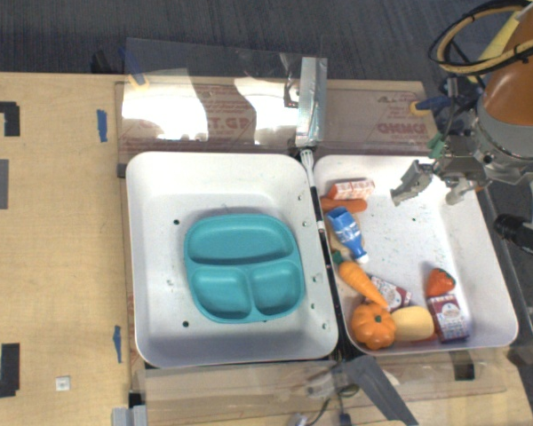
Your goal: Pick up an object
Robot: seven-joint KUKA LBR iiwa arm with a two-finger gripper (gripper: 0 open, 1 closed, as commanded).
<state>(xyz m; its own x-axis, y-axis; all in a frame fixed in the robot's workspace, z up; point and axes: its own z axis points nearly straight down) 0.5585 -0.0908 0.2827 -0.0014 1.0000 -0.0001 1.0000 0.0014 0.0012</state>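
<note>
Seen from above at a slant: pale wooden worktop [53,238] carrying two shallow white bins side by side. Left bin [151,185] holding a teal divided plate [244,269] with three compartments, lying flat near the middle. Right bin [480,264] holding a scatter of toy groceries, mostly crowded along the left wall and near edge. Reaching in from the right, grey robot arm [515,96] with an orange band above the wrist, bundled with yellow and black cables. Below the wrist, gripper [433,187] hanging over the far right part of the right bin, fingers spread apart with nothing between them, above bare bin floor. Nearest graspable things: small red and white packet [351,188] at the far left corner, just beside a blue and white tube [347,232]. Further toward the near edge: orange carrot [361,282], touching a small orange pumpkin [374,324], which presses against a pale yellow potato-like piece [414,323]. At the near right: red strawberry-like piece [440,282] just above a purple and white box [449,317]. Nothing picked up so far, judging from the unladen fingers. Best done by choosing a thing standing apart, such as the strawberry-like piece or the packet, centring the spread fingers over it, turning the wrist across its narrow side, then descending straight before closing. Crowded pumpkin cluster likely to cause slips or double grabs.
</note>
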